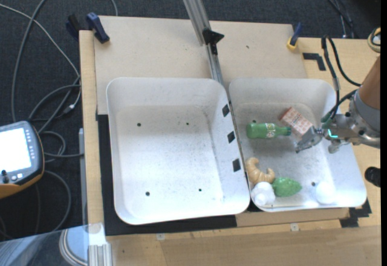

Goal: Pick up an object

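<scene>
hovering inside the right bin (pixel 239 97), the pincer (pixel 306 139) looks spread and grasps nothing; the green bottle (pixel 268 131) lies just left of it, long axis pointing toward the pincer.

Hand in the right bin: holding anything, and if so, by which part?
Nothing visibly held. The hand sits over the right bin, beside the pink packet and the green bottle; no object shows between its tips.

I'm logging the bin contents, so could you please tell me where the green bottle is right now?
The green bottle lies on its side in the right bin, toward its left-centre, just left of the pinkish packet and above the tan toy.
</scene>
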Available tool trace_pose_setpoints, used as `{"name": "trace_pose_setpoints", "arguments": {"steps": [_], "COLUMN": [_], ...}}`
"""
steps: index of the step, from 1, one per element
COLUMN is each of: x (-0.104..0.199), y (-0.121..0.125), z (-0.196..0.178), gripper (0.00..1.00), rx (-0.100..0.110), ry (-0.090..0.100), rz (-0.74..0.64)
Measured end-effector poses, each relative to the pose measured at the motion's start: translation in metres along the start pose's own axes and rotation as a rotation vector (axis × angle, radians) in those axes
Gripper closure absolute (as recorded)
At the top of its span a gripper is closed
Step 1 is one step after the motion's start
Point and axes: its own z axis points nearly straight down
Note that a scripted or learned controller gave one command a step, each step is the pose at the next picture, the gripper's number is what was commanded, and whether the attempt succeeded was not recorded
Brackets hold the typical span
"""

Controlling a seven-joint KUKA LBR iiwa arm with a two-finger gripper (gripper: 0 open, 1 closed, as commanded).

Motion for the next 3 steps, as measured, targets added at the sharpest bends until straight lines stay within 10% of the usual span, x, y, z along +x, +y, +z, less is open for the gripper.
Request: {"name": "trace_pose_setpoints", "arguments": {"steps": [1, 3], "x": [0.0, 0.013], "y": [0.001, 0.001], "z": [-0.002, 0.111], "gripper": [0.0, 0.0], "rx": [-0.005, 0.002], "ry": [-0.001, 0.001], "rz": [-0.001, -0.001]}}
